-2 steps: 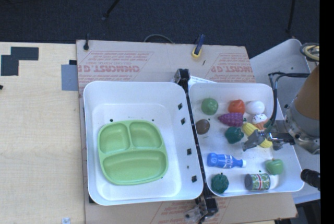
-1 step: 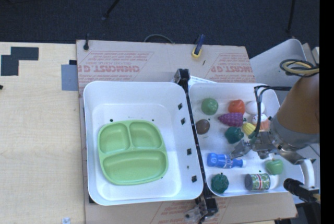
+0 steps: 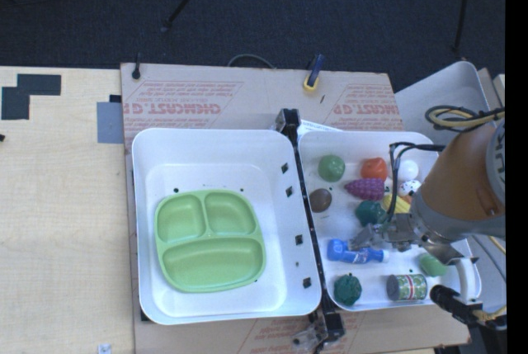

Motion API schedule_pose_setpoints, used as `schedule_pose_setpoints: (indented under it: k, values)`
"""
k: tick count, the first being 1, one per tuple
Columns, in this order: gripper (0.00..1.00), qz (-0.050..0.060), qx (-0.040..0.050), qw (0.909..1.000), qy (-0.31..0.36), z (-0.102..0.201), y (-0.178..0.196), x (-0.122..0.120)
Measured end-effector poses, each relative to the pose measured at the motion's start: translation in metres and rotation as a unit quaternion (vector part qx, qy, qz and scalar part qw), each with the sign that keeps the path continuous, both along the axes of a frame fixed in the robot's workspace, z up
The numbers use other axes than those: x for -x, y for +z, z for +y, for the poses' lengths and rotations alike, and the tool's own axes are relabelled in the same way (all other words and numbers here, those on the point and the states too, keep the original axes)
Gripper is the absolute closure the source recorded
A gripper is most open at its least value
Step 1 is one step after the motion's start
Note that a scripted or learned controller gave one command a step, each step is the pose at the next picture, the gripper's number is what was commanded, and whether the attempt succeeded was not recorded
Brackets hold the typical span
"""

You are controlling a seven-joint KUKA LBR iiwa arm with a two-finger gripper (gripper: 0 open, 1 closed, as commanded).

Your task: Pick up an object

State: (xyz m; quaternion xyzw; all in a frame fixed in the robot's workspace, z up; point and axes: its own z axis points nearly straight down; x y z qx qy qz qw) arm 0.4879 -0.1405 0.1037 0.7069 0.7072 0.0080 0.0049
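The right bin (image 3: 311, 179) holds several small objects: a green ball (image 3: 332, 167), an orange fruit (image 3: 373, 168), purple grapes (image 3: 364, 188), a brown ball (image 3: 320, 200), a teal piece (image 3: 368, 212), a blue bottle (image 3: 348, 252) lying on its side, a dark green lump (image 3: 347, 288), a small can (image 3: 407, 287) and a light green piece (image 3: 431, 265). My gripper (image 3: 369, 239) hangs low over the bin's middle, just above the right end of the blue bottle and below the teal piece. The arm's orange band (image 3: 458, 179) hides the bin's right side.
The left bin (image 3: 148, 179) holds a light green divided plate (image 3: 210, 240). A black divider (image 3: 301, 220) runs between the bins. A yellow piece (image 3: 398, 202) and a white piece (image 3: 407, 172) lie beside the arm. Cardboard (image 3: 214, 101) lies behind the bins.
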Motion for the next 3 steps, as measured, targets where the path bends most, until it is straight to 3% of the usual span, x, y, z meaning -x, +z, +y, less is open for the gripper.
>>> schedule_pose_setpoints:
  k: [1,2,3]
  values:
    - [1.00,-0.002,-0.0013,1.0000,-0.002,0.000,0.012,-0.001]
    - [1.00,0.008,0.0024,1.0000,0.000,0.006,0.070,-0.008]
    - [1.00,0.008,0.0023,1.0000,0.000,0.005,0.123,-0.009]
